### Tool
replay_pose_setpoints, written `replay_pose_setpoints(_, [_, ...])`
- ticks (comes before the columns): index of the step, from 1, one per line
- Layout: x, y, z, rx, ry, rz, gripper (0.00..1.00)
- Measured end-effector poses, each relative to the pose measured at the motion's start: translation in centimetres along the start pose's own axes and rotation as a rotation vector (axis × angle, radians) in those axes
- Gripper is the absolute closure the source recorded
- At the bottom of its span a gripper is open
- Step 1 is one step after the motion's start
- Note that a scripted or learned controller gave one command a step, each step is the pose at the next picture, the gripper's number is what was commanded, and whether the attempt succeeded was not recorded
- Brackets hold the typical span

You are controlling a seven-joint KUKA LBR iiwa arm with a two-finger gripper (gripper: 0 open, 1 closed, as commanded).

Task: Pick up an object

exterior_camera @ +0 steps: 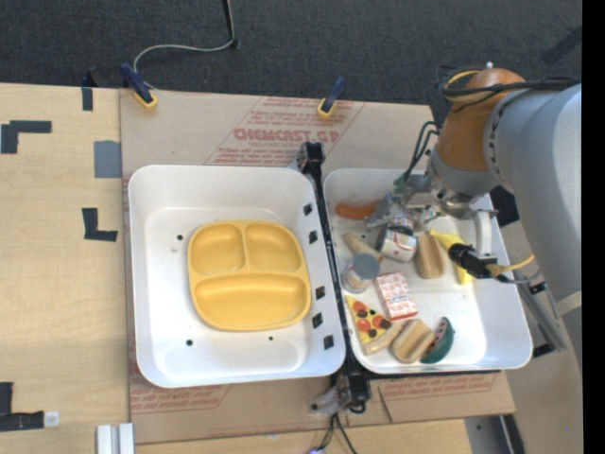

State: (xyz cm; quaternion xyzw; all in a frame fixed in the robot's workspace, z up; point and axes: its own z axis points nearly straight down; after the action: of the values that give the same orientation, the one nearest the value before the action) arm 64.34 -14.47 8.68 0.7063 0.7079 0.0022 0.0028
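Toys fill the right bin (510,343), and any one of them would satisfy your task, since it only asks for one object lifted.

Nearest you, along the bin's front wall, lie a pizza slice (369,322), a bread roll (410,340) and a dark green wedge (440,340), the roll and wedge touching. They sit loosely, at odd angles, as tipped-in things do. Just behind them a red and white box (396,296) lies flat, with a small grey disc (363,269) beside it toward the divider. Further back you see a white cup with a red band (398,244), a tan roll (429,256) just to its right, and an orange-red piece (354,210) near the far wall.

Your hand (402,218) is low over that back cluster, right above the cup, which looks like its target. The fingers are dark and tangled against the toys, so you cannot tell whether they are spread or pressed together, and nothing is clearly pinched between them. The arm's orange band (468,126) rises behind it.

In the left bin (151,253) a yellow divided plate (250,274) rests flat in the middle, well apart from the hand. Both bins sit on a cardboard sheet (274,130) clamped to the bench by blue and yellow clips (139,85).
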Motion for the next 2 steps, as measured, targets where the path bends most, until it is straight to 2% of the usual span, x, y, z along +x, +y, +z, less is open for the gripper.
replay_pose_setpoints(1, [0.0, 0.0, -1.0, 0.001, 0.0, 0.0, 1.0])
replay_pose_setpoints(2, [5.6, -2.2, -9.8, 0.007, 0.002, -0.001, 1.0])
